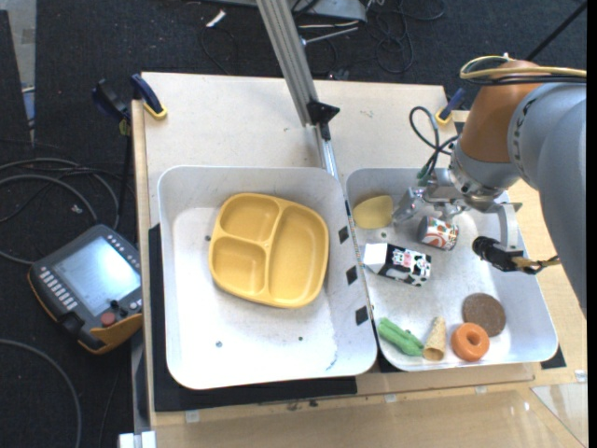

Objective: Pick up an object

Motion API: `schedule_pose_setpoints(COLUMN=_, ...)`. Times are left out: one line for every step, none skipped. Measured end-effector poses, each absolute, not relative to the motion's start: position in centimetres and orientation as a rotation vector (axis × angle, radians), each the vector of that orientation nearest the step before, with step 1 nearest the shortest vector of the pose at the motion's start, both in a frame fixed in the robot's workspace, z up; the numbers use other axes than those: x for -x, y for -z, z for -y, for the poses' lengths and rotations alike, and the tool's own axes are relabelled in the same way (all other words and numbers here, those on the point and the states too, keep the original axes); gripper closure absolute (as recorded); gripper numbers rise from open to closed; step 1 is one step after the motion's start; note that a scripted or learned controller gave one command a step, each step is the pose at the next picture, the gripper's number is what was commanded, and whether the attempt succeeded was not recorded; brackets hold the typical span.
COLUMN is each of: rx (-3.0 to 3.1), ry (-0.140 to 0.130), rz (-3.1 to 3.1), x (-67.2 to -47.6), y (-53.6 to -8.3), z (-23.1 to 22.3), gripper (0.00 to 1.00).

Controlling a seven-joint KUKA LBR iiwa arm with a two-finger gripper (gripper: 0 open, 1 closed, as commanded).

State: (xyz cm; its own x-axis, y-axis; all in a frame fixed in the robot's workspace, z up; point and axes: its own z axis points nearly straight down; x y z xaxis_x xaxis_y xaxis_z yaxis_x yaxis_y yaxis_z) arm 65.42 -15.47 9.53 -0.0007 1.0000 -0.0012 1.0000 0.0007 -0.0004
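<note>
A pale counter (242, 124) stood on a dark floor strewn with cables, carrying two shallow white bins side by side. The left bin (187, 343) held a yellow divided plate (270, 248). The right bin (532, 339) held the loose items: a yellow disc (373, 211) near its upper left, a small red-and-white cup (441, 233), a black-and-white carton (401, 262) lying on its side, a green piece (399, 336), a cone (435, 339), an orange doughnut (470, 341) and a brown cookie (484, 313).

The arm reached in from the right, and its hand (427, 203) hung low over the upper part of the right bin. Whether it was wide or narrow I could not tell; the metal parts blurred together at the wrist.

The cup lay just beside the hand, on its lower right and seemingly touching or nearly so; which of the two was unclear. The yellow disc sat near on the hand's left, and the carton a little below it. Nothing showed as gripped.

To do the step well, the hand would probably need to centre over the cup rather than beside it, come down straight, and close across its narrow width. The cup looked tilted and likely to roll or skid if nudged from one side, and the carton close by could be caught along with it.
</note>
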Motion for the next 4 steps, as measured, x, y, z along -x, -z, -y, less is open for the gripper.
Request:
schedule_pose_setpoints(rx=-2.218, ry=-0.001, rz=-2.22, x=-65.5, y=-10.6, z=15.5, gripper=1.0)
schedule_pose_setpoints(rx=-2.217, ry=-0.006, rz=-2.217, x=-64.8, y=-16.6, z=15.2, gripper=1.0)
schedule_pose_setpoints(rx=-2.214, ry=-0.006, rz=-2.219, x=-65.7, y=-22.3, z=15.9, gripper=1.0)
schedule_pose_setpoints(rx=-2.216, ry=-0.004, rz=-2.221, x=-65.8, y=-25.6, z=15.9, gripper=1.0)
